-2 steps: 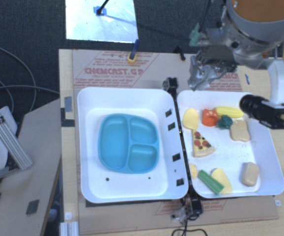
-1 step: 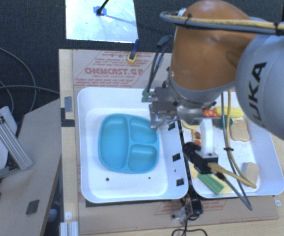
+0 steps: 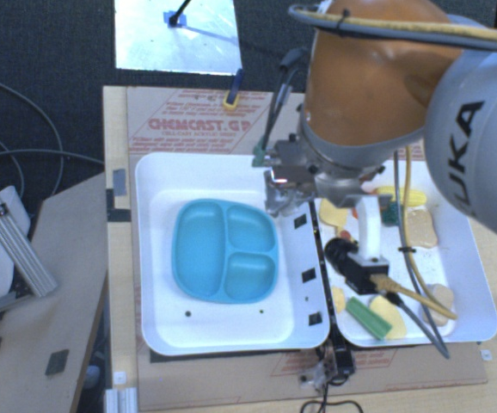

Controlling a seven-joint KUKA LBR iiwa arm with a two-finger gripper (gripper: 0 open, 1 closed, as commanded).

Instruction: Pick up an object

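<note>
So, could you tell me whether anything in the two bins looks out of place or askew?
Nothing looks spilled or damaged. The blue divided tray lies flat in the left bin, slightly rotated against the bin's edges. The small items, including the green block, lie jumbled in the right bin.

Left bin (image 3: 158, 317): white, holding a light blue divided tray (image 3: 225, 251). Right bin (image 3: 476, 304): white, with yellow pieces (image 3: 403, 198), tan pieces (image 3: 420, 228), a green block (image 3: 367, 316). Arm (image 3: 472, 127): grey, orange band (image 3: 369, 58). Cardboard sheet (image 3: 188, 119): brown, red print.
</note>
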